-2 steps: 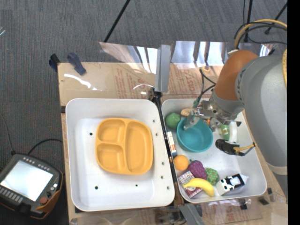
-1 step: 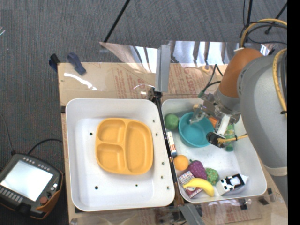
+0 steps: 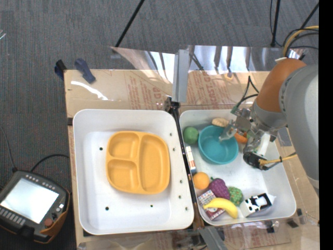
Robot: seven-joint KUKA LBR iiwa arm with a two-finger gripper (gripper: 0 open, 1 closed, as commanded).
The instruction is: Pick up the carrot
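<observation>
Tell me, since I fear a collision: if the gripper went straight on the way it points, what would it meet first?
Probably the carrot just under the gripper, beside the teal bowl; the bowl's rim is close too, and depth is unclear from this slant.

Bright, even overhead light washes the two white bins nearly flat, with only faint shadows under the yellow tray. Behind the bins, the shiny metal panels throw streaky glare. The picture is slightly soft and grainy throughout.
</observation>
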